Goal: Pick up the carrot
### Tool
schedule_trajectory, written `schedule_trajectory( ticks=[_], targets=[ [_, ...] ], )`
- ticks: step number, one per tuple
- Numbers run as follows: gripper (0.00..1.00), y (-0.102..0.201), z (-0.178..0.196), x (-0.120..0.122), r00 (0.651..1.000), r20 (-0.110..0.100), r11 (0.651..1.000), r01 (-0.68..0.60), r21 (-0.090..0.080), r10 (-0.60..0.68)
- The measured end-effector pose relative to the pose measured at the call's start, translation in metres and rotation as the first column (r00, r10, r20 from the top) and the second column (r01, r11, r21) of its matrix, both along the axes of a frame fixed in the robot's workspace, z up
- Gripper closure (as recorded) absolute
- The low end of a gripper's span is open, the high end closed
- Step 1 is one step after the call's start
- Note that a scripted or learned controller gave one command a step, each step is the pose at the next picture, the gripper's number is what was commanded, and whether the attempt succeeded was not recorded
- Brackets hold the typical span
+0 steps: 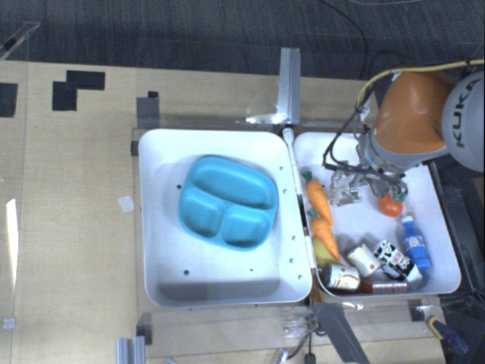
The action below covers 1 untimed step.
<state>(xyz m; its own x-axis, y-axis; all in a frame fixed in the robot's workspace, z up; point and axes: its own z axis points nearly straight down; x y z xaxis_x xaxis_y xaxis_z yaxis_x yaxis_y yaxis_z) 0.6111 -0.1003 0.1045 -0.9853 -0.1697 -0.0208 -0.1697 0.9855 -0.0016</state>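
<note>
Worktop (68, 226): tan surface, black markings at far-left corner; carries two shallow white bins side by side.

Left bin (163, 279): white, rounded corners. Holds one blue divided tray (227, 202), approx. centre of bin, three compartments, set at a slight slant.

Right bin (443, 275): white, shares a metal divider w/ left bin. Contents crowded along left wall and near edge.

Arm (413, 116): grey w/ orange band, enters from right, hangs over far-right part of right bin; black cables looped at wrist.

Pincer (350, 188): metal, pointing down over far-centre of right bin, just right of upper carrot. Finger spread: cannot tell, parts blur together. Nothing seen held.

Carrot (317, 199): orange, green top toward far edge, lying along left wall of right bin. Second carrot (326, 237) just below it, same line, ends touching or nearly so.

Blue bottle (415, 249): white cap, near right wall.

Black-and-white item (394, 258): patterned, near edge, beside bottle.

White cup (364, 258): on its side, near-centre.

Tomato-like red item (391, 205): small, round, under arm, right of pincer.

Remaining bits at near-left corner: too small to id.
</note>
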Motion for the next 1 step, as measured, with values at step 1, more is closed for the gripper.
schedule_trajectory(
  ticks=[1],
  targets=[
    [1.00,0.0784,0.0828,-0.0316,0.982,-0.010,0.982,0.188,0.001,-0.188]
  ],
)
